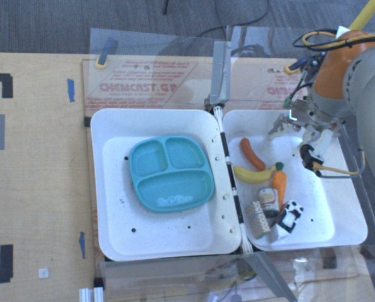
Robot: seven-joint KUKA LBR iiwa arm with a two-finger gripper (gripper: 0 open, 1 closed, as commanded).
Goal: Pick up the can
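The arm (354, 74) reaches in from the right, its wrist bent down over the far end of the right bin (345, 231). The gripper (292, 128) hangs above bare bin floor, well apart from the can (268, 198); whether it is wide or narrow I cannot tell. The can lies nearer the front, just below the banana (253, 174) and beside the carrot (279, 184)

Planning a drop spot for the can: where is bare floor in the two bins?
Left bin: bare strips around the teal plate, widest at its near edge. Right bin: bare right half, beyond the carrot. Crowded: the banana, hot dog and can cluster.
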